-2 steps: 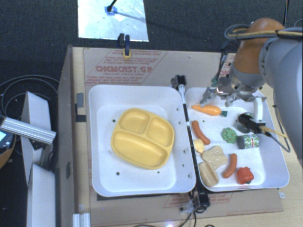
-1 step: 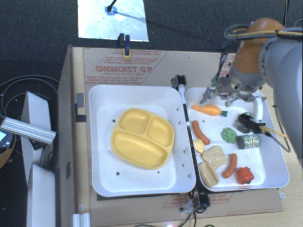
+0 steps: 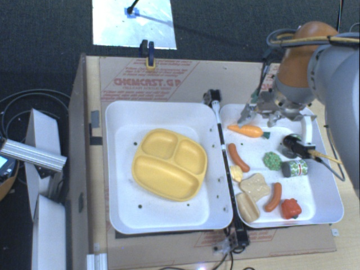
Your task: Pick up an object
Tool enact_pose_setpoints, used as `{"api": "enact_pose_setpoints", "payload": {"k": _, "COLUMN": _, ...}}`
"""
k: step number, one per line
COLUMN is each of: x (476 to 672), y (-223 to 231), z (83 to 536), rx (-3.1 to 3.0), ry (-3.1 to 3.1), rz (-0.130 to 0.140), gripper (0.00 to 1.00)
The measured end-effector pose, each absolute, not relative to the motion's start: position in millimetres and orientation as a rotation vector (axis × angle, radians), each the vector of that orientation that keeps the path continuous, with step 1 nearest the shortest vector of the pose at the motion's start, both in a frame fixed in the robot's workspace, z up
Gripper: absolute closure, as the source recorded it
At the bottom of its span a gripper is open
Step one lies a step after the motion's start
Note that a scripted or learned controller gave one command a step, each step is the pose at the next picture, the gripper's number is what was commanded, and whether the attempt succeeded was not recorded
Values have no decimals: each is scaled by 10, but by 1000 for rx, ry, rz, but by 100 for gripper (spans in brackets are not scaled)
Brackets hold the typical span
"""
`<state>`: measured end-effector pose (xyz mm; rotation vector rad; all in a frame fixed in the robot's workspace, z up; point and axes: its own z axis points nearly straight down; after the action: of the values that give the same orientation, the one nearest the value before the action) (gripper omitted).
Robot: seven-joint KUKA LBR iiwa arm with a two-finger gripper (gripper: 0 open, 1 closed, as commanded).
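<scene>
While the arm reaches in from the right, one view covers the whole scene.

Camera view, end effector: the end effector (image 3: 260,110) hangs over the far left corner of the right bin (image 3: 336,198), just above the carrot (image 3: 246,130); its metal parts blur together, so I cannot tell how it is set, and nothing visibly sits in its grip.

Camera view, task's things: carrot nearest the tool; a sausage (image 3: 238,157) near the divider; broccoli (image 3: 272,161) mid-bin; a can (image 3: 295,168) lying on its side just beside the broccoli; bread (image 3: 255,186) toward the front, with a second sausage (image 3: 273,197) and a tomato (image 3: 291,208) close by.

Camera view, left bin: the left bin (image 3: 124,212) holds a yellow tray (image 3: 169,163).

Risk: the carrot is slim, smooth and tapered, so a squeeze off its middle would likely roll or squirt it aside.

Risk: the carrot lies near the bin's far wall and left rim, so a descent slightly off could strike plastic instead.

Risk: a black fitting with a cable (image 3: 300,145) juts close to the can and broccoli and might knock them.

Surface: both bins rest on printed cardboard (image 3: 152,77) on the counter.

Room: dark carpet (image 3: 39,32) around, a shiny sheet (image 3: 135,16) beyond, cables (image 3: 22,108) at left.
</scene>
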<state>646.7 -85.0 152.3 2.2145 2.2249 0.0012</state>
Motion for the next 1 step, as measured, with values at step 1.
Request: {"api": "enact_pose_setpoints", "payload": {"k": 1, "x": 6467, "y": -850, "z": 1523, "rx": 2215, "ry": 2225, "rz": 1, "gripper": 0}}
